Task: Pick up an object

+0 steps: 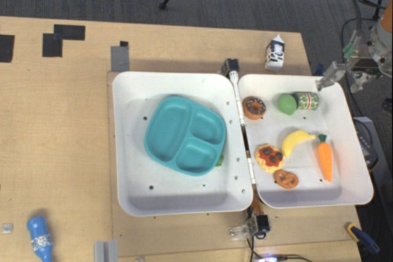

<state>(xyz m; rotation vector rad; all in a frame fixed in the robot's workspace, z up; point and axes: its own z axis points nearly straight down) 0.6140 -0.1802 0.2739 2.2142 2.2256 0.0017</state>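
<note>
Bins sit side by side on the wooden bench (pixel 61 150), the left bin (pixel 132 193) bearing a teal divided plate (pixel 186 135) that lies tilted across its floor, with a sliver of something green peeping out from under the plate's 4 o'clock edge. The right bin (pixel 356 187) carries the pickable things: a frosted doughnut (pixel 253 107) at 10 o'clock, a green ball (pixel 286 103) at 12 o'clock touching a green-labelled can (pixel 306 101) lying on its side just to the ball's 3 o'clock, a yellow banana (pixel 296 140) near the centre, an orange carrot (pixel 324 159) with its green top pointing towards 12 o'clock just beside the banana's 3 o'clock end, a small pizza piece (pixel 269 156) at 8 o'clock, and a brown pretzel (pixel 285 178) just below it towards 6 o'clock. The gripper (pixel 325 78) hangs over the right bin's 1 o'clock corner, close to the rim and apart from every object in the bin; nothing sits between its fingers, and whether the jaws are released or clenched cannot be told from this angle. Beyond the bins at 12 o'clock, a small milk carton (pixel 276 53) stands upright on the bench. A blue bottle (pixel 40 237) lies at the bench's 7 o'clock corner, well apart from both bins.
</note>
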